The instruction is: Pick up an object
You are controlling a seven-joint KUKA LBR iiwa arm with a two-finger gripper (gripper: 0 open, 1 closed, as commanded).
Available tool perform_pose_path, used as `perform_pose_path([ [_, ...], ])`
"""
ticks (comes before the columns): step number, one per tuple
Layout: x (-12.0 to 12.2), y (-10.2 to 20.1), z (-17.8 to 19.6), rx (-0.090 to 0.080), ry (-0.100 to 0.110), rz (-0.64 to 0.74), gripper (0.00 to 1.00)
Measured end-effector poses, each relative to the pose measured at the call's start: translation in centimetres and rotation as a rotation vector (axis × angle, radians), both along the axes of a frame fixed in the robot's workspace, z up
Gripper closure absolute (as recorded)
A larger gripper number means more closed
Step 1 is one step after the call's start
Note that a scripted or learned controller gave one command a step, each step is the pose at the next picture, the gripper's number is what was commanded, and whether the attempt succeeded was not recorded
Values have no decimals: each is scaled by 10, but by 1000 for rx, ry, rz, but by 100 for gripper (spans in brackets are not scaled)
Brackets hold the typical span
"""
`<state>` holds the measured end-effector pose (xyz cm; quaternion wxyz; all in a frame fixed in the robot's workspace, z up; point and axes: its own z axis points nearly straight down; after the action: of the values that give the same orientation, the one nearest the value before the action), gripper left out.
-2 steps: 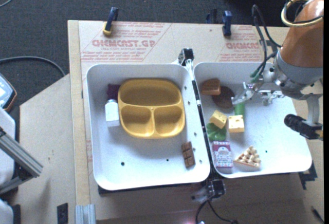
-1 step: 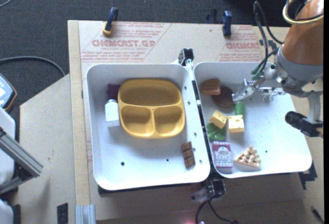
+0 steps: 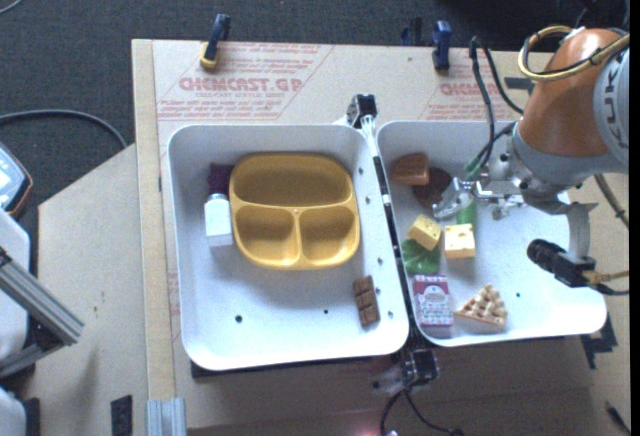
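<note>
End effector point(image 3: 468, 192) position: over the upper middle of the right bin point(image 3: 560, 319), at the end of the grey and orange arm point(image 3: 575, 114) reaching in from the right. Whether it is wide, narrow or holding anything cannot be told; the metal parts blur together with cables and a green item beneath them.

Layout, largest first. The counter point(image 3: 150, 224) carries two white bins side by side. The left bin point(image 3: 190, 324) holds a yellow divided plate point(image 3: 293, 209), a small white bottle point(image 3: 218, 219) just beside its left rim, and a chocolate bar point(image 3: 366, 301) near the lower right corner.

Candidate objects lie in the right bin. The cheese wedges point(image 3: 445, 236) sit just below and slightly left of the end effector, making them the nearest target by judgement. A brown block point(image 3: 410, 168) lies to its left. A red carton point(image 3: 432, 302) and a waffle piece point(image 3: 483, 309) lie well below, near the front wall.

Obscured: the green item under the end effector is partly covered and cannot be identified.
</note>
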<state>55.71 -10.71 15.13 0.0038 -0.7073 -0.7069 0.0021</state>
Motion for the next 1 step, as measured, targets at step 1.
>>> perform_pose_path([
  [1,7,8,-52,0,-4,0,0],
])
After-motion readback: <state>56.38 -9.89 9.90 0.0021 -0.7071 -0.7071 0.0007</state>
